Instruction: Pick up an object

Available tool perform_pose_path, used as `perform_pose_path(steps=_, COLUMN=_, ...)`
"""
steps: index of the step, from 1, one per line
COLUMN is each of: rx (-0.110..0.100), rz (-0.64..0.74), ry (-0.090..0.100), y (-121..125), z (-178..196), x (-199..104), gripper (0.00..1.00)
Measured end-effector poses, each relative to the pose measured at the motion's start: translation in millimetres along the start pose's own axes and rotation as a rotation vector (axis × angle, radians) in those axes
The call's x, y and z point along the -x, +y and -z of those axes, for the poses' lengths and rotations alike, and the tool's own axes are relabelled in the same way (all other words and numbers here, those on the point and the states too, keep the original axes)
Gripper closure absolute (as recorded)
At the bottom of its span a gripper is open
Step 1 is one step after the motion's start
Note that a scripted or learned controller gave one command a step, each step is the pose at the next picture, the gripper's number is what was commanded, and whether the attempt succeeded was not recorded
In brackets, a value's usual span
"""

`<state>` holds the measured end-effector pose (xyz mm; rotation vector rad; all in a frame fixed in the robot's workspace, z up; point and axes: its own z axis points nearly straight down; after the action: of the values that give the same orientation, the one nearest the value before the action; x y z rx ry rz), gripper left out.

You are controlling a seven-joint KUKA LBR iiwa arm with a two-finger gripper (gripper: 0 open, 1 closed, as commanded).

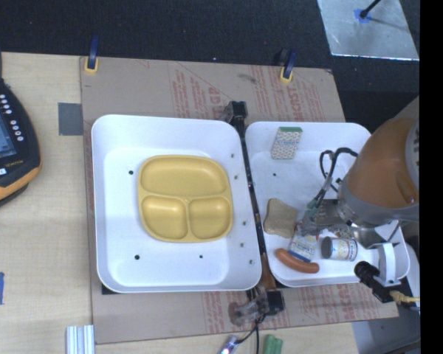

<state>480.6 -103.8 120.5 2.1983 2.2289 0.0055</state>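
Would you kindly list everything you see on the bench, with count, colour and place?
bins: two, white, side by side on cardboard
tray: one, yellow, three compartments, in left bin
sponge: one, green-white, right bin's far edge
cloth: one, tan, right bin's left side
sausage: one, red-orange, right bin's near edge
bottle: one, small, white cap, right bin, lying down
packet: one, blue-white, above sausage
pendant: one, black-orange, bench's left
clamps: two, yellow-blue, cardboard's far edge
arm: one, grey-orange, over right bin
gripper: one, dark, beside cloth

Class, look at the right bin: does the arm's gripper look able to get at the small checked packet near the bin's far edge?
Probably yes. The checked packet lies flat and alone near the right bin's far edge, nothing on top. The gripper works lower down among the sausage and bottle.
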Motion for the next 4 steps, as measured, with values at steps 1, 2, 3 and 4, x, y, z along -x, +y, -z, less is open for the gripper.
perform_pose_path(steps=1, rx=0.0, rz=0.0, ry=0.0, y=0.0, z=0.0, x=0.0, gripper=0.0)
perform_pose_path(steps=2, rx=-0.011, rz=-0.008, ry=0.003, y=33.9, z=-27.8, x=-1.7, gripper=0.0)
perform_pose_path(steps=3, rx=-0.012, rz=-0.002, ry=0.004, y=34.2, z=-17.6, x=-2.1, gripper=1.0)
perform_pose_path(steps=4, rx=-0.012, rz=-0.002, ry=0.004, y=34.2, z=-17.6, x=-2.0, gripper=0.0)
